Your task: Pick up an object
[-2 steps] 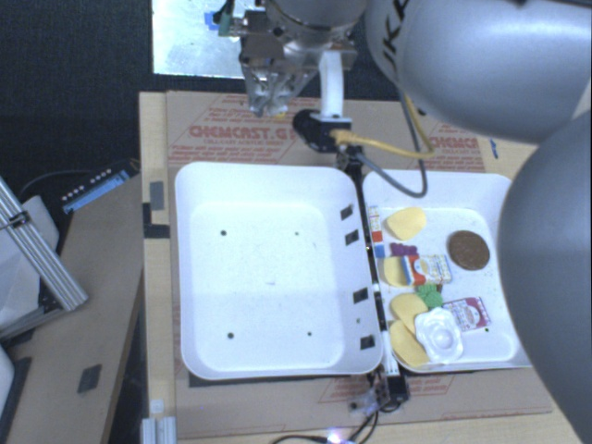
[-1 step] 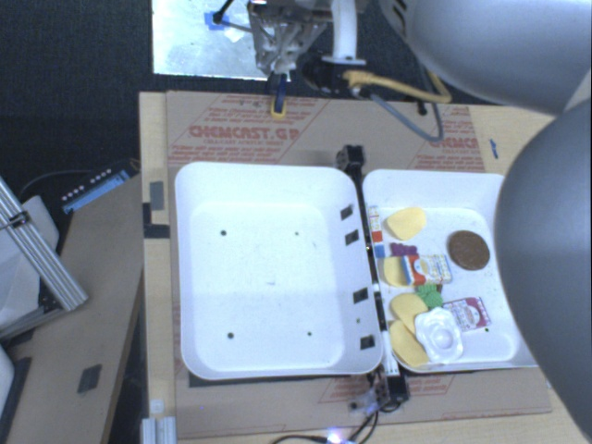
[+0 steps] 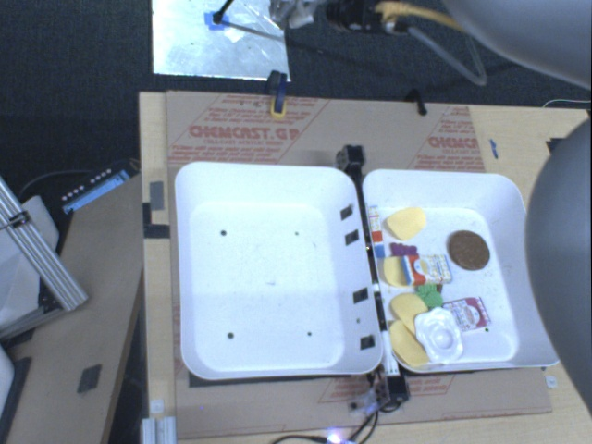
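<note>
The objects to pick from lie in the right bin (image 3: 504,192), crowded toward its left wall: a brown disc (image 3: 469,250), a white cup (image 3: 437,334), four yellow pieces (image 3: 405,222), two small cartons (image 3: 430,269) and a few coloured bits (too small to name). The left bin (image 3: 199,188) sits beside it on the table (image 3: 120,276). The end effector (image 3: 298,3) hangs far above; whether it is apart or together I cannot tell. The approach is not yet begun; next comes choosing a target and descending, judged easiest at the disc, which lies apart.
</note>
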Tool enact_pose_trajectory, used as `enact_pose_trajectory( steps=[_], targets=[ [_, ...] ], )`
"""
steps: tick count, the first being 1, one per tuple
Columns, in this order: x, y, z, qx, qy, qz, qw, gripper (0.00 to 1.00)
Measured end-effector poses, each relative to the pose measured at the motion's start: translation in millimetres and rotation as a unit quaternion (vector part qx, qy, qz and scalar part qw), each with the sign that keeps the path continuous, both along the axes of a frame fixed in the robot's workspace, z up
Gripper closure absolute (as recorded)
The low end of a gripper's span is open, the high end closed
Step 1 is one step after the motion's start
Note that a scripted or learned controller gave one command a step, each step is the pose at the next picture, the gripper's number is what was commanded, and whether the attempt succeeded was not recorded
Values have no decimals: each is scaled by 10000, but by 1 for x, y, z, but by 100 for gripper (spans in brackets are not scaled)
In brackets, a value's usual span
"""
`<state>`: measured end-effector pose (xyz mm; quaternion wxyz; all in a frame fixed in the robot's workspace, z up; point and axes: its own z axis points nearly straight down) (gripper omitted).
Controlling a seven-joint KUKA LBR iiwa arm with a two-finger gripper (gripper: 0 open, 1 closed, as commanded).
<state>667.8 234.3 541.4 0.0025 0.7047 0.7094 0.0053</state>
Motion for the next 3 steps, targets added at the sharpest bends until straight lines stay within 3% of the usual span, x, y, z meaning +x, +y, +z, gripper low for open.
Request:
enact_pose_trajectory(
  steps=[1, 2, 3],
  targets=[
    [0, -1, -118, -36, 103, -31, 9999, 100],
    [1, 0, -43, -6, 23, -8, 10000, 100],
    [-7, 0, -4, -8, 36, -4, 10000, 100]
  ],
)
